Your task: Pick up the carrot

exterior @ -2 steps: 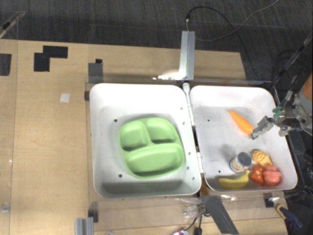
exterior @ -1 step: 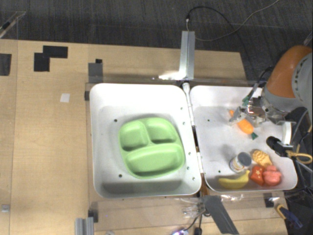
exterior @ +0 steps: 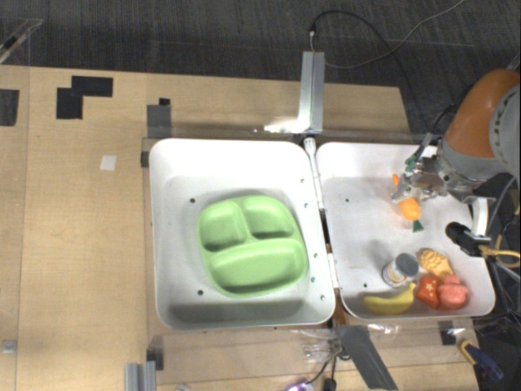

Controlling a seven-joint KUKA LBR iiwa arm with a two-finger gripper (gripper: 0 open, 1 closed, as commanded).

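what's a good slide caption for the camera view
Gripper poised just above the carrot in the right bin; green divided plate in the left.

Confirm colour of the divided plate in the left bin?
Light green, plain, no pattern. The divided plate lies in the left bin; camera view shows it best.

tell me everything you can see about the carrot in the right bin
The carrot is small and bright orange, likely a plastic toy, with a dark green tip at its lower right end. It lies in the upper middle of the right bin, directly beneath the claw, which hangs right over it. At this size I cannot tell whether the claw touches it. It sits apart from the other things grouped near the bin's lower edge.
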